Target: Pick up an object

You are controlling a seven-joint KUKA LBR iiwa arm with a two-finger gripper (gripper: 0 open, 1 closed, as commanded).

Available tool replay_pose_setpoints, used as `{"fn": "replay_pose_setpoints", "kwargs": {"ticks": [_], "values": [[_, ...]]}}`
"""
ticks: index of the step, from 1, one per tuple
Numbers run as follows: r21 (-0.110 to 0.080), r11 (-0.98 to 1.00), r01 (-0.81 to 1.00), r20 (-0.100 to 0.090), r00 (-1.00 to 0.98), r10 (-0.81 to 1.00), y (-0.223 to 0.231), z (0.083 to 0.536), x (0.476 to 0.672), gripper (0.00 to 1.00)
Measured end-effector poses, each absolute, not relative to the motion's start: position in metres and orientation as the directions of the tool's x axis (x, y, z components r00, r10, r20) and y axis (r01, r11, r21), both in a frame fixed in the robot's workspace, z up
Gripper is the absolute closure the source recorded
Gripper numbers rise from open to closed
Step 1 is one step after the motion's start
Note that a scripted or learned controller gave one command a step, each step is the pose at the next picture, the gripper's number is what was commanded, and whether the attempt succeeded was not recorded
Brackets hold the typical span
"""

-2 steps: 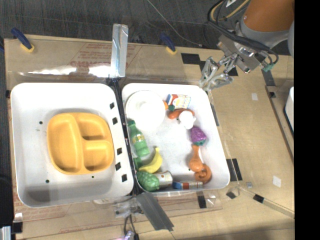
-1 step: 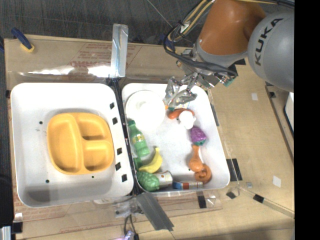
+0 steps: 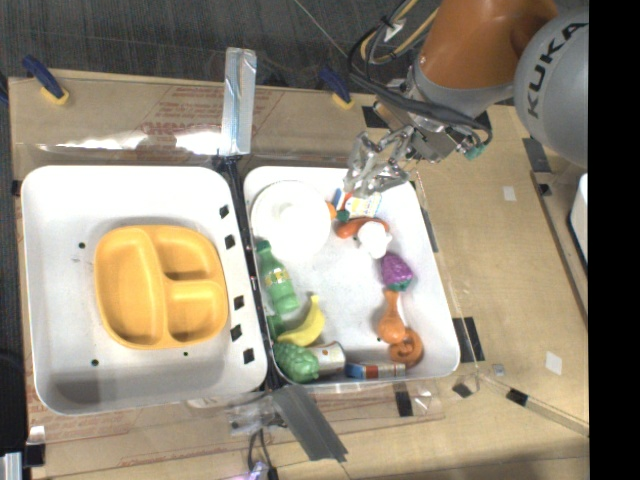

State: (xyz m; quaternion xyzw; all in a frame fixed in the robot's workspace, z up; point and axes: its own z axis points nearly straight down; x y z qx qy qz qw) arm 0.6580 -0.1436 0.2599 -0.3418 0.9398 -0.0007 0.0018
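Gripper (image 3: 372, 173) above crowded toys (image 3: 362, 220)

Yellow is seen on the divided tray (image 3: 160, 285), white on both bins (image 3: 50, 228), green on the bottle (image 3: 278, 286), purple on the grapes (image 3: 396, 269).

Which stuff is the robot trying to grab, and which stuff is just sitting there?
For the job: gripper; small colourful toy under it.

Just sitting there: yellow tray, white plate, green bottle, banana, purple grapes, orange toy.
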Motion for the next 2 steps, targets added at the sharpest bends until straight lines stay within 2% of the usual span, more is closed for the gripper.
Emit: {"fn": "replay_pose_setpoints", "kwargs": {"ticks": [1,2], "values": [[-0.008,0.760,-0.650,-0.004,-0.760,-0.650,-0.191,0.327,0.658,1.00],[0.011,0.801,-0.599,0.006,-0.801,-0.599,-0.104,0.178,0.655,1.00]]}}
